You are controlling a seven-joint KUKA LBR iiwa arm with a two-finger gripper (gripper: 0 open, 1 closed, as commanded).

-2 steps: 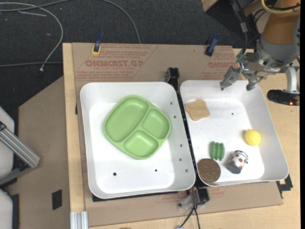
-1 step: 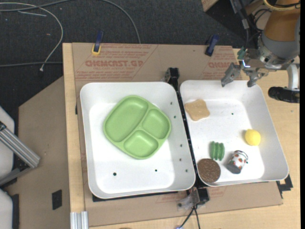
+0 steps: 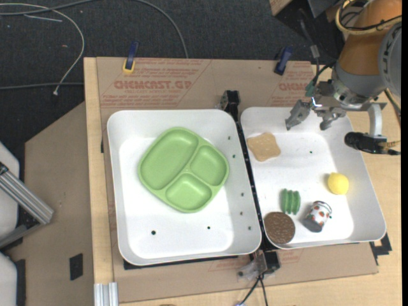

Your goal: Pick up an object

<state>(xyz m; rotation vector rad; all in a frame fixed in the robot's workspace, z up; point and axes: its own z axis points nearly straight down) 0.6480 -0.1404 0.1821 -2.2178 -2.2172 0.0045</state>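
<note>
My gripper (image 3: 312, 118) hangs over the far edge of the right bin (image 3: 357, 171), its two grey fingers spread apart with nothing between them. Below and left of it a tan slice of toast (image 3: 263, 146) lies flat on the bin floor. A yellow lemon (image 3: 338, 183) rests near the bin's right side. Along the near edge sit a green ridged vegetable (image 3: 291, 201), a brown round cookie (image 3: 279, 227) and a small white, grey and red toy (image 3: 317, 215).
The left bin (image 3: 127, 222) holds a green divided plate (image 3: 183, 169). A black clamp (image 3: 230, 100) sits between the bins at the far edge. Blue clips (image 3: 131, 55) (image 3: 282, 60) pin the cardboard at the back. Cables run across the dark floor beyond.
</note>
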